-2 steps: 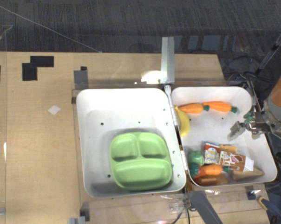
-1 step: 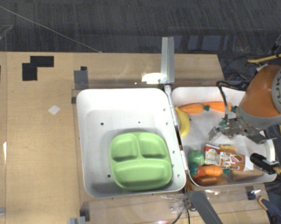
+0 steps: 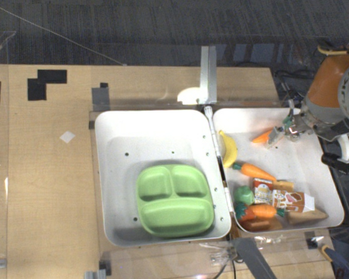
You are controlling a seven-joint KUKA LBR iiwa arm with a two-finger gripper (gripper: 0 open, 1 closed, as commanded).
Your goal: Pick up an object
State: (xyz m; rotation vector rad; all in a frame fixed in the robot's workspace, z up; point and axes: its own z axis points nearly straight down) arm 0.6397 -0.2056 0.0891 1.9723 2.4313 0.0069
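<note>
My gripper [image 3: 281,132] is over the far part of the right bin [image 3: 332,187], reaching in from the right. A small orange carrot [image 3: 261,138] lies right at its tip, touching or nearly touching it. I cannot make out whether the carrot is gripped or just resting on the bin floor. Nearer the divider lie a yellow banana [image 3: 228,148] and a longer carrot [image 3: 254,170]. At the bin's near end sit a green vegetable [image 3: 243,195], a printed carton [image 3: 279,198], an orange piece [image 3: 260,212] and a tan piece [image 3: 306,216].
The left bin [image 3: 115,167] holds a green divided plate [image 3: 175,199] toward its near side. A metal divider rail [image 3: 215,151] runs between the bins. The arm's grey and orange body [image 3: 331,91] stands at the right bin's far right corner.
</note>
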